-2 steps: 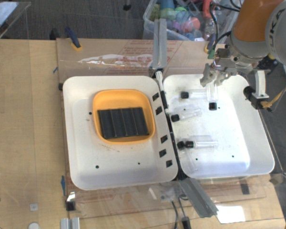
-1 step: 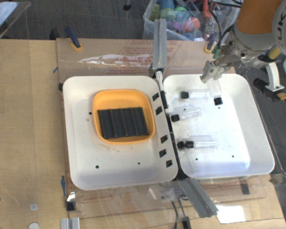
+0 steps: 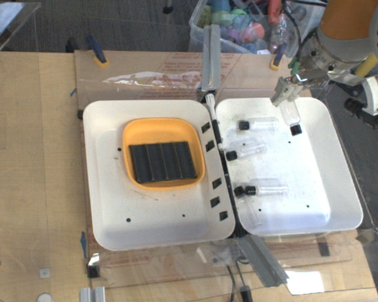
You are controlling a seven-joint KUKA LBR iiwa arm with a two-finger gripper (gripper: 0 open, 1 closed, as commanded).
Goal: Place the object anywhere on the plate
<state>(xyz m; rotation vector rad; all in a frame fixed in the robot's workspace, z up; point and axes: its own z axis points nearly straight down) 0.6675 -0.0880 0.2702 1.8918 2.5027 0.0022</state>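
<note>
An orange plate (image 3: 131, 133) sits in the left bin (image 3: 107, 212) with a black ridged block (image 3: 162, 162) lying flat on it. Three clear tubes with black caps lie in the right bin (image 3: 327, 200): one at the back (image 3: 258, 126), one in the middle (image 3: 249, 150), one nearer the front (image 3: 268, 189). A fourth clear tube (image 3: 291, 114), its black cap pointing down, shows just under my gripper (image 3: 285, 94). The gripper hovers over the right bin's back edge. Whether that tube is held or lies in the bin is unclear.
A metal divider bar (image 3: 210, 68) and a row of black clips (image 3: 213, 162) run between the bins. A clear tub of coloured toys (image 3: 246, 14) stands behind them. The arm's orange band (image 3: 353, 11) is at the top right.
</note>
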